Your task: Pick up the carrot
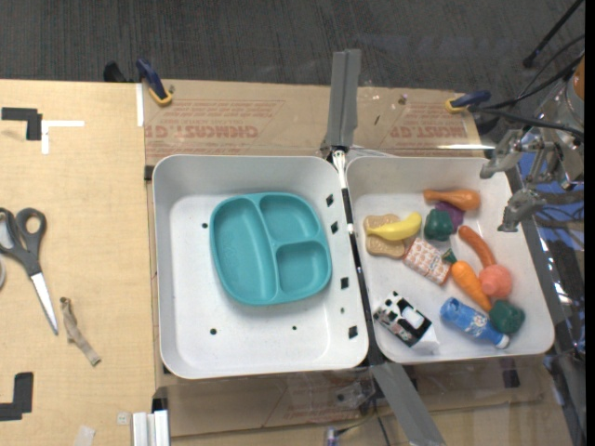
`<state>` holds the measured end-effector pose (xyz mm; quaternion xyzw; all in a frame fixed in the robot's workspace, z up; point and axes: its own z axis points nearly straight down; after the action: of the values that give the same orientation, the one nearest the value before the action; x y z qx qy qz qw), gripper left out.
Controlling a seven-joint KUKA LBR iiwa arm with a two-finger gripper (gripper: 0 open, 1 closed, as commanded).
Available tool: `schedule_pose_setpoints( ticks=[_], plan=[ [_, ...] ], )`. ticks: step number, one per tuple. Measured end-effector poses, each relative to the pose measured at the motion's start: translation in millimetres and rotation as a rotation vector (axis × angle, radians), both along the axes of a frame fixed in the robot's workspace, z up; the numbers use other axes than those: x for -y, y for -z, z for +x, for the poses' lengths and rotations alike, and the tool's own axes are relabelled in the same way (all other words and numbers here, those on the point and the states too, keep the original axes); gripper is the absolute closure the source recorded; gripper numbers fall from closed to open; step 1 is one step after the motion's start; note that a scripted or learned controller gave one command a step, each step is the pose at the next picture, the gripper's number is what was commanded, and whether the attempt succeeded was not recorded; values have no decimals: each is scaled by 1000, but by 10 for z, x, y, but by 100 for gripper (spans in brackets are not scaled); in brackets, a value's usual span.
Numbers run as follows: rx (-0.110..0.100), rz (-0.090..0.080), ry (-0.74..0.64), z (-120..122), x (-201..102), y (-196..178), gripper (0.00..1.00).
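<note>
Logging from my remote station: carrot [469,284], orange with green top, lying lower right in the right bin [532,277] between a pink ball [496,280] and a patterned box [427,261]; gripper [517,177] at the frame's right edge above the bin rim, finger state indiscernible to me.

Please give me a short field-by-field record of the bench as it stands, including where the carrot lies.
left bin: holds a teal divided plate
right bin: holds toy foods and small packs
carrot: right bin, lower right, lying at a slant, orange, green end toward the bin's middle
carrot's neighbours: pink ball, blue bottle, sausage
banana: right bin, left part
gripper: at the right bin's right wall, apart from the carrot
scissors: on the bench, far left
</note>
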<state>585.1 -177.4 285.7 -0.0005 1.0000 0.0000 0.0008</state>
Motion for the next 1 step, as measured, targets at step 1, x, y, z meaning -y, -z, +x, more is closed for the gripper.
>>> schedule_pose_setpoints(
  ticks=[1],
  plan=[
    [-1,0,91,-306,396,1603,0]
  ],
)
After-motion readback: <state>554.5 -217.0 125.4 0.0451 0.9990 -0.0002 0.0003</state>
